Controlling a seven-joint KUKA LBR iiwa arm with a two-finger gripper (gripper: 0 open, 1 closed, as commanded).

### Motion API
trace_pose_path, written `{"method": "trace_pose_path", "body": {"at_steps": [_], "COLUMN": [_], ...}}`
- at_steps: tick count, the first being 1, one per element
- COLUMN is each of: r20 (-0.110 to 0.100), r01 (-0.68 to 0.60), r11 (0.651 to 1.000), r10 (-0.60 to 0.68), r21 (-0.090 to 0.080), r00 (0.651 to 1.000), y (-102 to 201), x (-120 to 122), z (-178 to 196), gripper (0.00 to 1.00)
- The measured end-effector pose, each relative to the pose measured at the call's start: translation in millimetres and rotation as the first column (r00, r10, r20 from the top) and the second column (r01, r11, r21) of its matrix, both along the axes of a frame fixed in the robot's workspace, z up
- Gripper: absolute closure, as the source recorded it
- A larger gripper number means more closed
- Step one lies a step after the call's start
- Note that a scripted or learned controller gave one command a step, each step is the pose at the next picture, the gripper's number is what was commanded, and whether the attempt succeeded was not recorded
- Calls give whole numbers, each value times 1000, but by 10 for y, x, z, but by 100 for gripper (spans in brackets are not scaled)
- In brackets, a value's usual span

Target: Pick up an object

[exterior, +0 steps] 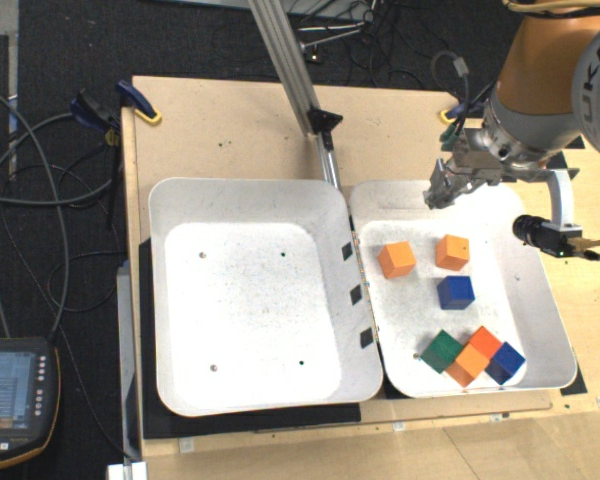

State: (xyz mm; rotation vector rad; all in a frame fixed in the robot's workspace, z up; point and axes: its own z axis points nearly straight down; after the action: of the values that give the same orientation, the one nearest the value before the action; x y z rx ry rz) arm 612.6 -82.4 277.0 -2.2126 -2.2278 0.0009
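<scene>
The right bin point(540, 268) holds several small cubes. Two orange cubes point(397, 259) point(453, 252) lie near its far side, with a blue cube point(456, 292) just in front of them. At the near edge a green cube point(443, 351), two more orange cubes point(485, 343) point(466, 365) and a blue cube point(505, 362) sit bunched together. My gripper point(442, 190) hangs above the bin's far rim, behind the orange cubes and clear of them, with nothing seen in it.
The left bin point(170, 268) lies beside the right one. A slanted metal pole point(290, 68) crosses the back of the bench toward the bins' shared edge. A black camera fitting point(545, 234) sticks out from the wrist at the right. Clamps sit at the bench's far corners.
</scene>
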Motion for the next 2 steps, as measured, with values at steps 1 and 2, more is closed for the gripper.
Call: {"method": "trace_pose_path", "body": {"at_steps": [1, 2], "r20": [0, -2], "r01": [-1, -1], "r11": [1000, 1000], "r10": [1, 1], "r21": [0, 1], "r00": [1000, 1000], "y": [497, 1041], "x": [-159, -423], "z": [-9, -133], "gripper": [100, 100]}}
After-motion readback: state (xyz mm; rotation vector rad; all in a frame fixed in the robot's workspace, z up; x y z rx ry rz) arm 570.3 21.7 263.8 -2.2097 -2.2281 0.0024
